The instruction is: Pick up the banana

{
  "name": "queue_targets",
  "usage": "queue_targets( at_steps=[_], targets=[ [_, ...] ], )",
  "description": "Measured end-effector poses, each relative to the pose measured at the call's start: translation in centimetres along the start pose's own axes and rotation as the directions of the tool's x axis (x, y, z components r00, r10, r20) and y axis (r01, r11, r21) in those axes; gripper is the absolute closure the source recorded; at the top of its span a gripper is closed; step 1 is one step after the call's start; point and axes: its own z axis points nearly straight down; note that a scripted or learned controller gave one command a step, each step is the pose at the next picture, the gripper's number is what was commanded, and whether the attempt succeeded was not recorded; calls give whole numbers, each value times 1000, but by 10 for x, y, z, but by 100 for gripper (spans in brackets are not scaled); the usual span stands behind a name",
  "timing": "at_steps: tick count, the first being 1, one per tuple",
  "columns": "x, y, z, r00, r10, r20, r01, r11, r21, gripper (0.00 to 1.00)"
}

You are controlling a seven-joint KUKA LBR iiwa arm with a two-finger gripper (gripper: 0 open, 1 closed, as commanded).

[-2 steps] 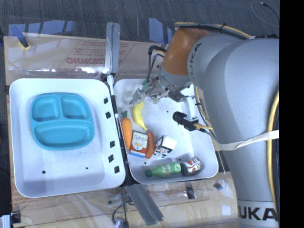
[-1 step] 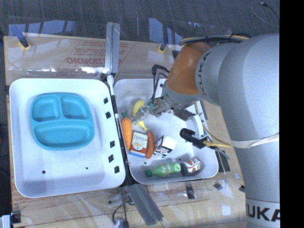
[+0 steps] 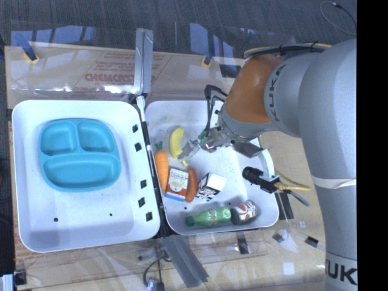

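Observation:
The yellow banana (image 3: 176,142) lies in the right bin (image 3: 267,162), near its upper left part, curved and pointing roughly up and down. My gripper (image 3: 193,149) hangs low over the bin just right of the banana, its tip close beside the fruit's lower end. Nothing shows held in it. The grey arm with its orange band (image 3: 254,93) reaches in from the right above the bin's far side.
Below the banana lie an orange carrot (image 3: 162,168), a small juice box (image 3: 177,183), a second orange piece (image 3: 192,185), a milk carton (image 3: 210,185), a green bottle (image 3: 212,217) and a can (image 3: 245,211). The left bin (image 3: 24,180) holds a blue divided plate (image 3: 79,152).

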Motion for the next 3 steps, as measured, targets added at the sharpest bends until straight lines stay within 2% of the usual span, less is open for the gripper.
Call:
queue_targets(
  at_steps=[1,2,3],
  targets=[
    [7,65,27,1000,-9,2,9,1000,-1,0],
    [7,66,16,1000,-13,2,13,1000,-2,100],
    [36,87,-74,994,109,2,-109,994,-3,100]
  ],
)
